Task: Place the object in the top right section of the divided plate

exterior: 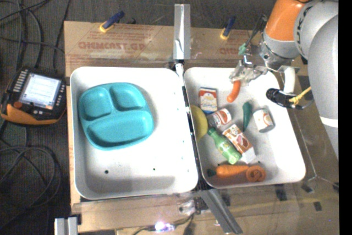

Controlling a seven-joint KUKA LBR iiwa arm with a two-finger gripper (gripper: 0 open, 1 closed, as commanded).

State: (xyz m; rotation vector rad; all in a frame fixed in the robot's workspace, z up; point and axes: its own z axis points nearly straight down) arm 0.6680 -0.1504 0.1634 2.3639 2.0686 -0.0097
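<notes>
Gripper (242, 75) over right bin (294, 173), jaws closed on carrot (234, 91), lifted clear of the clutter for carry to plate (115, 115) in left bin (132, 181).

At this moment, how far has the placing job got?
Early stage. The gripper is raised over the right bin with a small orange carrot hanging between its fingers, so the pick looks done. The blue divided plate in the left bin has nothing in it; carrying over and placing top right remain.
</notes>
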